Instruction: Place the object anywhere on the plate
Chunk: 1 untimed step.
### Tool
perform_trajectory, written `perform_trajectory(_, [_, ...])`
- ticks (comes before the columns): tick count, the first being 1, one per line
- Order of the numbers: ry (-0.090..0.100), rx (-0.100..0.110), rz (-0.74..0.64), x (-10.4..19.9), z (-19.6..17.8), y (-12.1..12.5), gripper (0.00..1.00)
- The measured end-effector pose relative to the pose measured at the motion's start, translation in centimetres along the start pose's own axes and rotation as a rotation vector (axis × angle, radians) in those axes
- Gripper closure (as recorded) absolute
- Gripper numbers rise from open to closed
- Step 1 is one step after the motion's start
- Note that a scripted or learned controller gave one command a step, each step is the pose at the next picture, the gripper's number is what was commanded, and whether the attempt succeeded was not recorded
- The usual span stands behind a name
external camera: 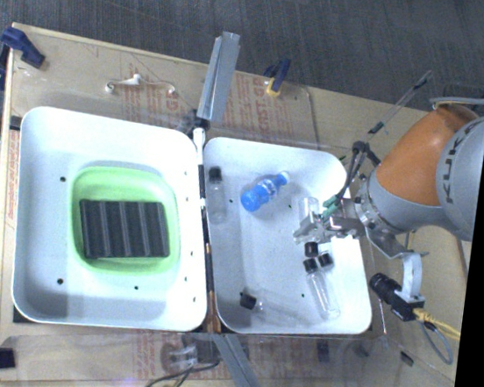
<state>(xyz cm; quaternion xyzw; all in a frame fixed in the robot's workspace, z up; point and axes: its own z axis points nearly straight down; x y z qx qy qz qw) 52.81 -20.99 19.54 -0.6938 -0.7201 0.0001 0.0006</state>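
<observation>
- Blue translucent plastic bottle (262, 192) lies at the right bin's (226, 314) eleven o'clock, not yet grasped.
- Gripper (316, 235): grip state unclear.
- Green square plate (87, 184) awaits delivery; everything remains.

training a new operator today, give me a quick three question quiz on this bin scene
1. True or false: the green square plate with the dark ribbed insert sits in the left white bin.
2. Multiple choice: the blue crumpled plastic bottle lies in (a) the left bin, (b) the right white bin, (c) on the wooden bench.
3. Fill in: the grey arm's two-finger gripper hangs over the ____ bin.

Key
1. True.
2. b; it lies near that bin's far edge, apart from the gripper.
3. Right; it is close to a clear tube-like item near the bin's right wall.
</observation>
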Motion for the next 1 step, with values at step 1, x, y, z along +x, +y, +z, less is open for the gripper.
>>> perform_trajectory(1, [0.000, 0.000, 0.000, 0.00, 0.00, 0.00, 0.00])
